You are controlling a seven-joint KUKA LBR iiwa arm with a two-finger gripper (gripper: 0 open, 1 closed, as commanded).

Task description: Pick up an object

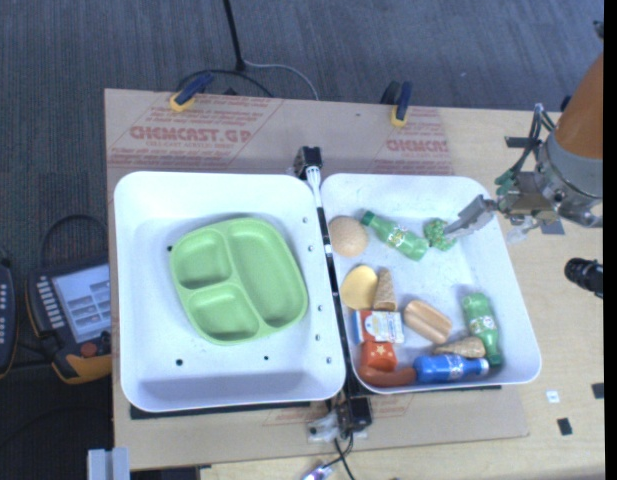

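The right bin (488, 200) holds several toy foods. A small green piece (437, 234) lies near its back, next to a green bottle (395, 236). My gripper (458, 224) reaches in from the right edge of the bin, and its tip sits right at the small green piece. Whether it grips that piece is unclear. Further forward lie a beige round piece (348, 234), a yellow piece (359, 287), a hot dog bun (427, 319), a second green bottle (480, 326), a blue bottle (450, 368) and a red piece (380, 360).
The left bin (138, 218) holds a green divided plate (238, 280). A divider with a black clip (308, 158) runs between the bins. Two clamps (193, 90) (398, 106) hold the board's back edge. A handset (73, 308) lies off the bench at left.
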